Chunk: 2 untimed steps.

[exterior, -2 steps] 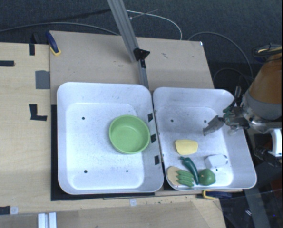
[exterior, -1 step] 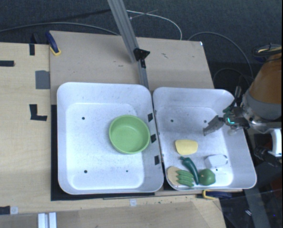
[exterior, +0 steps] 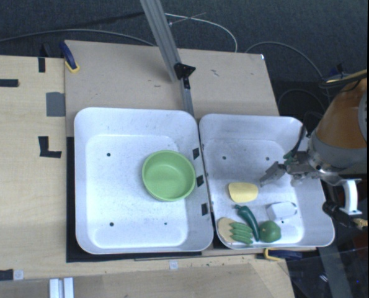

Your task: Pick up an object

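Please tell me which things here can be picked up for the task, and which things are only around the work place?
For the job:
gripper
yellow object
white object
green bowl
green toy pieces

Just lying about:
two white bins
blue-and-yellow clamp
grey pole
cables

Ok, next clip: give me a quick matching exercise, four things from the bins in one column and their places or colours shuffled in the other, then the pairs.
Things:
1. bowl
2. yellow object
3. white object
4. gripper

Places or colours:
A. pale, near the right bin's front right corner
B. green, alone in the left bin
C. over the right bin, just above and right of the yellow object
D. middle of the right bin, close behind the green pieces at its front edge

Pairs: 1-B, 2-D, 3-A, 4-C
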Tool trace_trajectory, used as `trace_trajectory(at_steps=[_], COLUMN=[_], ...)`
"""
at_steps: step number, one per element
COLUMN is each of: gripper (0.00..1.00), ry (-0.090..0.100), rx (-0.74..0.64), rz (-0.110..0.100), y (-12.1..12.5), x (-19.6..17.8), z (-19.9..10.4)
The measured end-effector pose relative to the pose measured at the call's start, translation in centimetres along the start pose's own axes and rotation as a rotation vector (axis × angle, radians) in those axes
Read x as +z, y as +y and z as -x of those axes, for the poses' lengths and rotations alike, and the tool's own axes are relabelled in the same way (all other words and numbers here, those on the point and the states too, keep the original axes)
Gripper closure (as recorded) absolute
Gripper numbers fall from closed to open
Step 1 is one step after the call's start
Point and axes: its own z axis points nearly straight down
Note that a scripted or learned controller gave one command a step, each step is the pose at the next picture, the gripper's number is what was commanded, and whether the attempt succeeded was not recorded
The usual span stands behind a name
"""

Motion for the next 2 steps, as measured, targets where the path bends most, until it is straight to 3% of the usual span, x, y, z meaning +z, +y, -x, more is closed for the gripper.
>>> trace_trajectory(at_steps=[1,2], gripper=[0.0,1.0], ry=[0.0,0.001], rx=[0.0,-0.002], rz=[0.003,0.003], y=[0.0,0.0], x=[5.2,4.1], z=[-0.1,-0.1])
